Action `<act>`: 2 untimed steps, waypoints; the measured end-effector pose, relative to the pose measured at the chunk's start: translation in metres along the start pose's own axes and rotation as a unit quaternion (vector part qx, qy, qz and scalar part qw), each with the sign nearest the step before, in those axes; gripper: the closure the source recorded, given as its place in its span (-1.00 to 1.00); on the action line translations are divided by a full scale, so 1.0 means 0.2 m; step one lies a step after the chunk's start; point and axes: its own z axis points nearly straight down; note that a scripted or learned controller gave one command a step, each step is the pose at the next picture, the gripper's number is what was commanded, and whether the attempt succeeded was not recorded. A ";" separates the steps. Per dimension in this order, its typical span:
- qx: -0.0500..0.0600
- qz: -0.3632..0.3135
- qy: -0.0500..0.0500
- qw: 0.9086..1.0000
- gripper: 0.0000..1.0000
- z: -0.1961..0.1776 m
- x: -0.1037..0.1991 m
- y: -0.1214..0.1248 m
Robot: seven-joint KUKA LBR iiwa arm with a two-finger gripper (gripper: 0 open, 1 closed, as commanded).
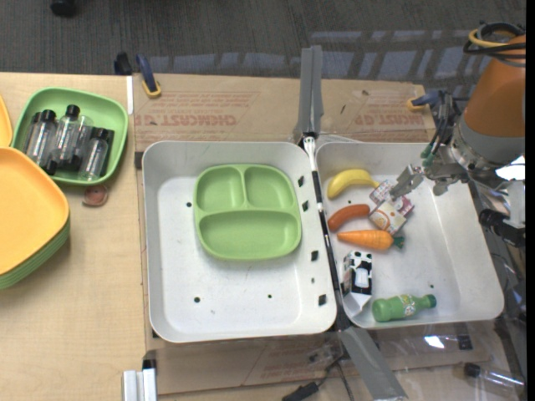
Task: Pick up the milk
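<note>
Cardboard-covered bench, two white bins side by side. Left bin (pixel 167 249) has a green divided plate (pixel 247 211). Right bin (pixel 468 266) holds the food items: banana (pixel 351 180), sausage (pixel 349 215), carrot (pixel 365 239), green bottle (pixel 403 307), a small pink-and-white packet (pixel 392 210).

Milk (pixel 359 272) is the little black-and-white cow-pattern carton, lying near the right bin's left wall, just below the carrot and above the bottle.

Arm comes in from the right. Gripper (pixel 410 180) hangs over the upper part of the right bin, right by the packet, well apart from the milk. Can't tell from here whether the jaws are spread or pressed together; nothing visibly between them.

Looks like the approach step, grasp not made yet. Next move, I'd say: shift toward the bin's near-left area, centre over the carton, line the jaws across its narrow side, come down clear of carrot and bottle. Wall is close, so tight clearance on that side.
</note>
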 end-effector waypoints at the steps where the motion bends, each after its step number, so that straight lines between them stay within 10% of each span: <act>1: -0.005 -0.095 -0.002 0.995 -1.00 0.39 -0.10 0.22; 2: -0.001 -0.193 0.000 0.981 -1.00 0.32 0.23 -0.04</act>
